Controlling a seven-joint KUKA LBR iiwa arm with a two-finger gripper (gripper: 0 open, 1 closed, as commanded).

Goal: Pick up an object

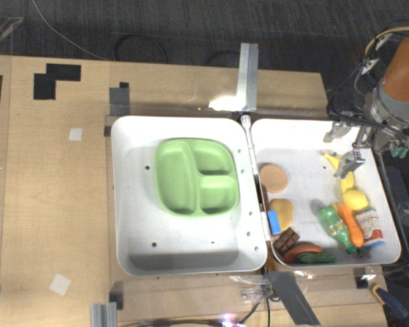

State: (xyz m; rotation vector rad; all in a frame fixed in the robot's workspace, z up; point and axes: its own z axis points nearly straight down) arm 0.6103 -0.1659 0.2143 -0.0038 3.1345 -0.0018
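A: Gripper [352,157] hanging over the right bin [307,138], near its far right corner. Fingers pinching anything?

B: Cannot tell; too small and dark against the white floor to judge spread or pressed.

A: Closest to it?

B: Banana [342,169] right under the tips, touching or nearly so. Just past that, toward the near rim, a lemon [354,199]. Then a green bottle [334,225], a carrot [352,225] and a white packet [369,224] with red print, unreadable.

A: Farther off to the left?

B: Round brown cookie [273,178], tan bread piece [282,210], blue block [274,221], chocolate bar [285,240], red sausage [304,249].

A: Farthest?

B: Left bin [133,203], holding 1 green divided plate [194,176] with 3 compartments.
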